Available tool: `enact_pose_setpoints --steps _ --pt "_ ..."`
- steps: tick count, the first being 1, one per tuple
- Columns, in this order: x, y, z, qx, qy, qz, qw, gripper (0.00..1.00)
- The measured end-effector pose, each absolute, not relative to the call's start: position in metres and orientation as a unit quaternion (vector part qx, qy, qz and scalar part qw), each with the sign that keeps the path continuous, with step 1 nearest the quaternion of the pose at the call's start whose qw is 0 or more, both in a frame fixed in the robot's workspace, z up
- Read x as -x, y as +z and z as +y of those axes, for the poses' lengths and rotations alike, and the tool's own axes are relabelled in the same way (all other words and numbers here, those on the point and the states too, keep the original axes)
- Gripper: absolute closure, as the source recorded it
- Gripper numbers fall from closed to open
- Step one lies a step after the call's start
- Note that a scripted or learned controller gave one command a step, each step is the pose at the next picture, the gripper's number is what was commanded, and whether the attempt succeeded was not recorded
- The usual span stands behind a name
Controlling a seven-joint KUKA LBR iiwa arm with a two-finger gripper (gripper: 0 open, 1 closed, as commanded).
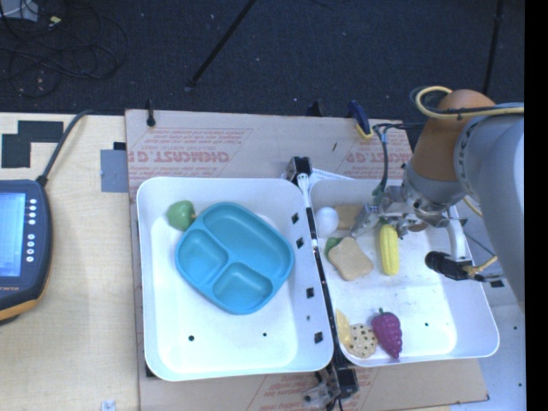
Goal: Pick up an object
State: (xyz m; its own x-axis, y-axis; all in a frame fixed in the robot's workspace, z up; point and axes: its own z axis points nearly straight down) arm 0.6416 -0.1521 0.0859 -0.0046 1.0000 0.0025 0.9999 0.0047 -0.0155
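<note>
Corn cob (389,248) in the right bin (467,332), upper middle, yellow and short, long axis running near-far in the camera view, slightly tilted. Directly under the gripper (396,219), far end seemingly at the jaws (contact not certain, tips hidden behind the wrist hardware). Jaws' state: cannot tell, whether released or clenched. No object clearly between them, so not counted as held. Nearest neighbour a tan bread slice (350,259) just beside on the left, with a white egg (327,220) beyond it against the divider. Purple grapes (388,333) and a cookie (362,341) well apart at the near edge. Left bin (171,332) with a blue divided plate (234,257) and a green fruit (180,215) touching its far-left corner. Likely step: descent onto the cob, across its narrow width.
</note>
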Motion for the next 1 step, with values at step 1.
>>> enact_pose_setpoints --steps 1 --pt "-0.5851 0.0876 -0.1533 0.707 0.0013 -0.707 0.003 0.0"
